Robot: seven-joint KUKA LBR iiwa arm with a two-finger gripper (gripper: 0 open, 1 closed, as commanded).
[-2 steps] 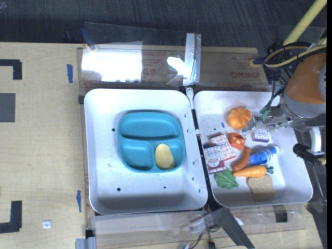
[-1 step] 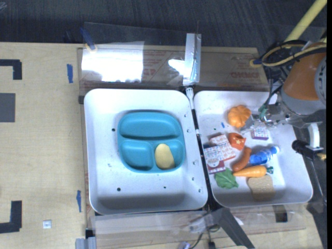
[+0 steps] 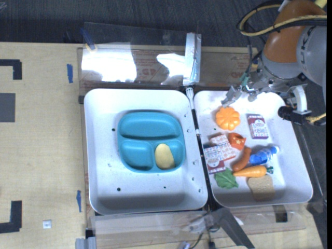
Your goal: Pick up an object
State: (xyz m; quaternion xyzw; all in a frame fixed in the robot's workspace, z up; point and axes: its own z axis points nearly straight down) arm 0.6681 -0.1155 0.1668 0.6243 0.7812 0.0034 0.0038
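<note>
My gripper (image 3: 239, 91) hangs over the back of the right bin (image 3: 301, 191), just above and behind an orange pumpkin (image 3: 227, 118). It looks open, and nothing sits between its fingers. In front of the pumpkin lie a red-and-white box (image 3: 258, 126), a snack packet (image 3: 218, 152), a red pepper (image 3: 236, 139), a brown sausage (image 3: 241, 160), a blue bottle (image 3: 261, 155), a carrot (image 3: 250, 172), a green leaf (image 3: 225, 179) and a slice of bread (image 3: 261, 187).
The left bin (image 3: 98, 191) holds a blue divided tray (image 3: 142, 131) with a yellow potato (image 3: 164, 156) in its right compartment. A clear upright panel (image 3: 135, 56) stands behind the bins. The arm's cables (image 3: 259, 14) loop at the upper right.
</note>
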